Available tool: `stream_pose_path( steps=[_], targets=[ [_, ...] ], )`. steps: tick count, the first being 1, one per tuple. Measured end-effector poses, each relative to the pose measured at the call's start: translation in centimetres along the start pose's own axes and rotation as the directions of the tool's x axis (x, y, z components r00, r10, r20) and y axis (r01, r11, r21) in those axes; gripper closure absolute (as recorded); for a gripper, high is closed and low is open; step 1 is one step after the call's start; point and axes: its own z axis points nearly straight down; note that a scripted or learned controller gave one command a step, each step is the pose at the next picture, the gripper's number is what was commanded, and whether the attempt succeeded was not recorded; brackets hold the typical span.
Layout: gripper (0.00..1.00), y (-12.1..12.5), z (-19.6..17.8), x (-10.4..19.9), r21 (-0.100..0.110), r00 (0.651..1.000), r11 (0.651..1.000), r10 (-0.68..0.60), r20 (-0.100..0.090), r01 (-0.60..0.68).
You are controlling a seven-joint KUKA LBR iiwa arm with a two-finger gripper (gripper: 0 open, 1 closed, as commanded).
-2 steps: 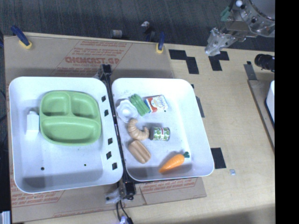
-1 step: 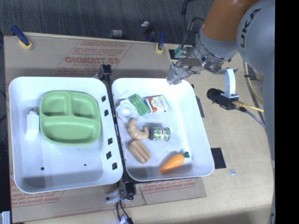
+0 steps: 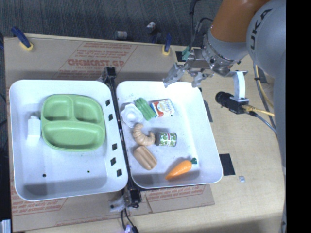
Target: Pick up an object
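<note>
Claw: I see my claw (image 3: pixel 183 77) hanging over the far rim of the right bin (image 3: pixel 210 144), fingers spread, pinching nothing.

Arm: the grey arm (image 3: pixel 262 23) comes in from the right and sits high, so I judge this a hover before a descent, not a grasp.

Candidates: all pickable things lie in the right bin. The small carton (image 3: pixel 163 107) and the green vegetable (image 3: pixel 144 108) sit nearest the claw, by the far wall.

Middle of bin: a tan curved piece (image 3: pixel 142 135) touches a small can (image 3: pixel 167 139) lying on its side; a bread-like roll (image 3: pixel 145 158) sits just below them.

Near corner: the carrot (image 3: pixel 180 168) lies apart from the rest, which I'd call the easiest target.

In the way: the crowding by the carton leaves the fingers little room; the bin wall is close too.

Left bin: the left bin (image 3: pixel 19 178) carries a green divided plate (image 3: pixel 74 122) and a white bottle (image 3: pixel 33 130) beside it.

Tabletop: cardboard (image 3: pixel 77 57) underlies both bins.
</note>
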Motion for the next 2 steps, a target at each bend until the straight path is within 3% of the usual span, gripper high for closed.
stream_pose_path(
  steps=[1, 2],
  targets=[
    [0.0, 1.95, -7.38, 0.02, -0.004, 1.0, 1.0, 0.001, -0.001, -0.001],
    [1.0, 1.98, -8.38, 0.06, -0.003, 1.0, 1.0, -0.004, 0.0, 0.004]
  ],
)
